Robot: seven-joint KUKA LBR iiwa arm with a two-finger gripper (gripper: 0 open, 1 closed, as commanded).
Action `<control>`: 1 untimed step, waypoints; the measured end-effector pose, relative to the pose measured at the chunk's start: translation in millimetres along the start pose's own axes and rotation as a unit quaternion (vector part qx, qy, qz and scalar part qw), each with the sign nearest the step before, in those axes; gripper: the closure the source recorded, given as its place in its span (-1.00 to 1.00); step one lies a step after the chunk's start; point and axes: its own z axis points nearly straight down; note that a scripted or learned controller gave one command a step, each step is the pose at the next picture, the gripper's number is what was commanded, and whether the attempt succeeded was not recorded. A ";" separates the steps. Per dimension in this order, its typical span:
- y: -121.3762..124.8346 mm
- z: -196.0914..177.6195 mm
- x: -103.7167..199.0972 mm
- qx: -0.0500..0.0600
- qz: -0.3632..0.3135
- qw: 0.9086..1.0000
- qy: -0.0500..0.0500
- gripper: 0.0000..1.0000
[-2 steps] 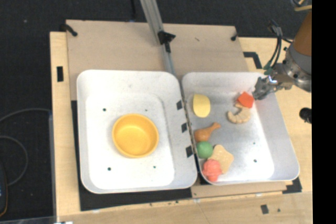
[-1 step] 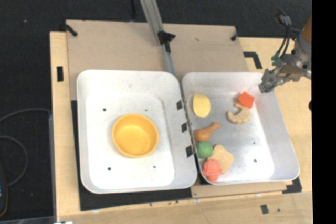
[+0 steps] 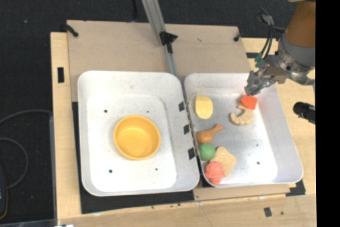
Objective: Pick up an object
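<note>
The gripper (image 3: 255, 86) hangs over the upper right part of the right bin (image 3: 276, 151), its tip just above a small red-orange block (image 3: 248, 102); whether it is open or closed cannot be told from this slant. The block lies on the bin floor, touching or nearly touching a pale curled piece (image 3: 242, 117), perhaps a toy pastry. To the left lies a yellow lemon-like piece (image 3: 204, 107). Lower along the bin's left wall sit a brown drumstick shape (image 3: 209, 133), a green ball (image 3: 207, 152), a tan bread-like slice (image 3: 225, 160) and a pink piece (image 3: 214, 171), crowded together. The left bin (image 3: 95, 93) holds a yellow bowl (image 3: 137, 137). A metal pole (image 3: 151, 5) slants down to the bins' shared edge.
</note>
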 end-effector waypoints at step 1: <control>-6.4 16.1 56.8 0.001 0.001 1.000 0.000 1.00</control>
